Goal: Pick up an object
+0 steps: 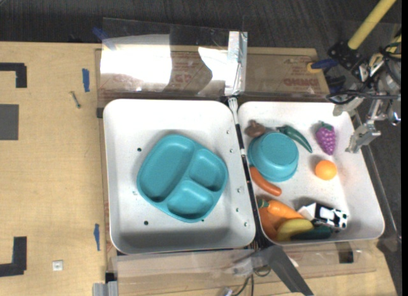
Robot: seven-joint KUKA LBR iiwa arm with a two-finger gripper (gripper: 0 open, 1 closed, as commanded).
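The right bin (366, 189) holds a teal bowl (274, 155), purple grapes (326, 138), an orange (326, 170), a long orange-red sausage-like toy (264, 182), a green pepper (294, 136), a small brown piece (254, 128), an orange vegetable (275, 214), a yellow banana (294, 226) and a black-and-white toy (331, 217). My gripper (363, 136) hangs at the bin's far right rim, right of the grapes and apart from them. Nothing shows in its grasp.
The left bin (121, 135) holds a teal divided plate (183, 177). A clear plastic sheet with tape (236, 62) stands behind the bins. Cables and a yellow pole (379, 7) crowd the top right beside the arm.
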